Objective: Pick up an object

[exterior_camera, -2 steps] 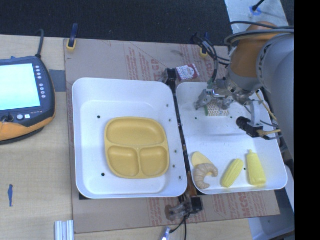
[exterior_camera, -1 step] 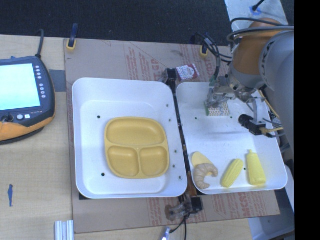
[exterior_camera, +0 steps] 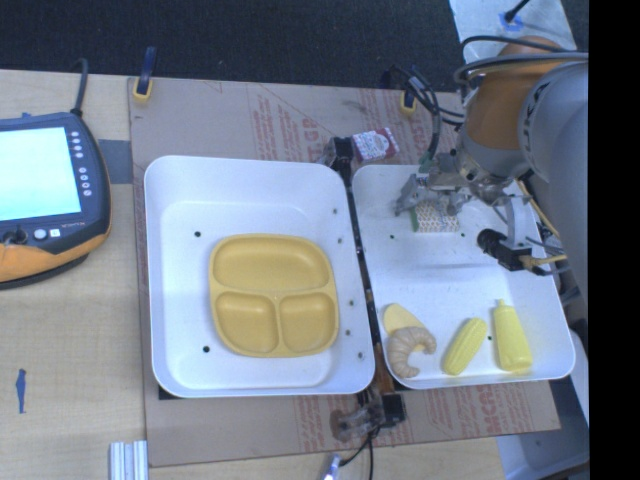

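Bright, even overhead light; the white bins (exterior_camera: 250, 183) glare slightly, shadows stay soft, and fine detail looks somewhat blurred, perhaps from low resolution.

Two shallow white bins sit side by side on a cardboard sheet (exterior_camera: 250, 118) laid over the table (exterior_camera: 60, 368). The left bin (exterior_camera: 180, 183) holds a yellow divided plate (exterior_camera: 273, 294) with three compartments, lying flat near its centre. The right bin (exterior_camera: 450, 278) has a row of toy foods along its near edge: a pale yellow wedge (exterior_camera: 400, 317) touching a tan croissant (exterior_camera: 410, 350), then a corn cob (exterior_camera: 464, 346), then a yellow bottle (exterior_camera: 511, 337) just beside it. The arm (exterior_camera: 520, 103) reaches in from the right, and its claw (exterior_camera: 432, 203) hangs over the far part of the right bin, above a small speckled item (exterior_camera: 437, 221). A handheld control pendant (exterior_camera: 45, 193) with a lit screen lies on the table to the left.
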Controlling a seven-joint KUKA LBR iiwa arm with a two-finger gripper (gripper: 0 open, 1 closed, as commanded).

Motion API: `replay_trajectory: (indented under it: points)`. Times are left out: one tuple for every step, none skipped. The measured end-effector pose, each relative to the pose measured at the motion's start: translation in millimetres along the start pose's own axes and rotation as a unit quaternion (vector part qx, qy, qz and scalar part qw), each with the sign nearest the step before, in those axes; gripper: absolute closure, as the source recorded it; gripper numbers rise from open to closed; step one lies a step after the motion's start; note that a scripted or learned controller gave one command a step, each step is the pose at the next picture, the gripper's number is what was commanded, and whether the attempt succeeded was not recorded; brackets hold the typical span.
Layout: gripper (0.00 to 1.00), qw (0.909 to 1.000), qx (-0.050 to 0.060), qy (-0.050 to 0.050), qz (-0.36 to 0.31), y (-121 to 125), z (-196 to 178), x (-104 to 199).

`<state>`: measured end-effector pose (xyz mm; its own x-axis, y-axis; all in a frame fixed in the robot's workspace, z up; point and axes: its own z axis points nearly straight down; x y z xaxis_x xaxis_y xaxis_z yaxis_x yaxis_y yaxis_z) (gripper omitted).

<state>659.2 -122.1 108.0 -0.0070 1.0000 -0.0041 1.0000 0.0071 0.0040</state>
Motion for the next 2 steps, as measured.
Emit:
replay_trajectory:
  points:
    - [0.00, 1.0000, 0.001, -0.001, 0.001, -1.3, 11.9, 5.5]
    - [1.00, 1.0000, 0.000, -0.002, 0.001, -0.5, 0.0, 3.6]
